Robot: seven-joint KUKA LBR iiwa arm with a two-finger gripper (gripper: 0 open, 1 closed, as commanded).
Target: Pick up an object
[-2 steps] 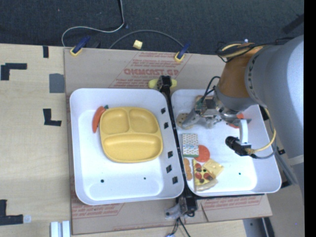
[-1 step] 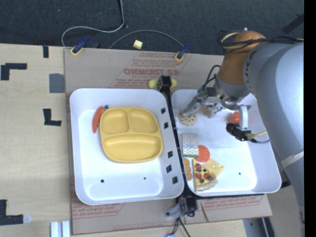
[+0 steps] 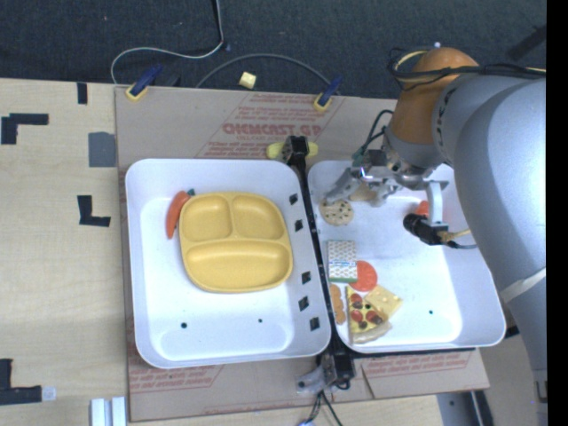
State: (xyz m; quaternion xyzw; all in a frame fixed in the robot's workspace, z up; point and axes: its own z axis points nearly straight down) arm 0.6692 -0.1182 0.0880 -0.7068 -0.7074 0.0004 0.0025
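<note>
Two shallow white bins sit side by side on a table covered with a sheet of printed cardboard (image 3: 257,127); the black divider (image 3: 306,238) where the bins meet serves as the landmark here.

Left of the divider, the left bin (image 3: 151,327) holds a yellow compartment plate (image 3: 236,240) with an orange carrot-shaped toy (image 3: 175,213) lying against the plate's far-left edge.

Right of the divider, the right bin (image 3: 461,313) holds several small toy foods close to the divider — a round cookie (image 3: 336,211) toward the back, then a small patterned block (image 3: 342,257), a red tomato slice (image 3: 365,275) and a pizza slice (image 3: 370,312) toward the front. A thin orange-brown stick (image 3: 337,302) lies right beside the divider.

The grey arm, with its orange band (image 3: 417,114), reaches in from the right. Its gripper (image 3: 351,183) hangs low over the back of the right bin, just above and beside the cookie. Whether the fingers are spread or pressed together cannot be told — nothing is visibly pinched between them.
</note>
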